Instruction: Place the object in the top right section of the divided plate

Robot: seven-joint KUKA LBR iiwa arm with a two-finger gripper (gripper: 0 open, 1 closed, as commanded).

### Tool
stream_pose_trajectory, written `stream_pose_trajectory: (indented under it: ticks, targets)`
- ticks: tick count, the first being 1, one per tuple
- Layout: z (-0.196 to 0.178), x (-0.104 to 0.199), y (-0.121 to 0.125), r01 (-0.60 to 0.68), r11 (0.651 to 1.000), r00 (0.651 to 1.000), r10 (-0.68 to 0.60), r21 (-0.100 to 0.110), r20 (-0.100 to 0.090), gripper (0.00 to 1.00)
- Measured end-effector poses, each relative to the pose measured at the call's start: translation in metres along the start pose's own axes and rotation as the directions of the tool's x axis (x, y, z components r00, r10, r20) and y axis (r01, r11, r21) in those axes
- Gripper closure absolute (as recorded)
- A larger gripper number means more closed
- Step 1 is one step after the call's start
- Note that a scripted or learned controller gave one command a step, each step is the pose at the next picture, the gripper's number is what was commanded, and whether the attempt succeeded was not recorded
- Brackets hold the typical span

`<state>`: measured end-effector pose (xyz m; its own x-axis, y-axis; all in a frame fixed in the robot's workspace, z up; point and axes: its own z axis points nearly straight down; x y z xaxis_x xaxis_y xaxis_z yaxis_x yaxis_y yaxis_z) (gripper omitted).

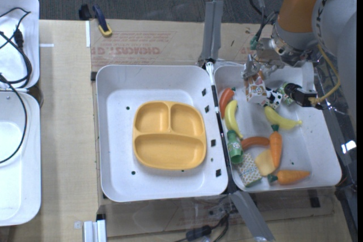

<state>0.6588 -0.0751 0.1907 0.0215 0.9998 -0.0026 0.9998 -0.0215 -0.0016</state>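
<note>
A yellow divided plate [169, 136] lies in the left bin [113, 122]; its top right section [187, 119] has nothing in it. My gripper [255, 72] hangs over the far left part of the right bin [323, 139]. Directly under it, touching its tip, is a small white and orange carton [256, 89], standing tilted. A black and white cow toy [276, 98] sits just right of the carton.
The right bin also holds two bananas [232, 117] [282, 118], two carrots [275, 147] [292, 177], a red pepper [226, 97], a green bottle [235, 147], a sausage [255, 143] and a checkered packet [248, 169]. A grey divider post [212, 31] rises between the bins.
</note>
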Motion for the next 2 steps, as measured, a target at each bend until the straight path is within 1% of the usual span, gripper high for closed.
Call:
stream_pose_trajectory:
  ticks: [1,2]
  targets:
    - [0.000,0.069,-0.097,-0.048,0.999,0.999,0.048,0.003,-0.001,1.00]
    - [-0.040,0.144,-0.082,0.031,1.000,1.000,-0.031,-0.003,-0.002,1.00]
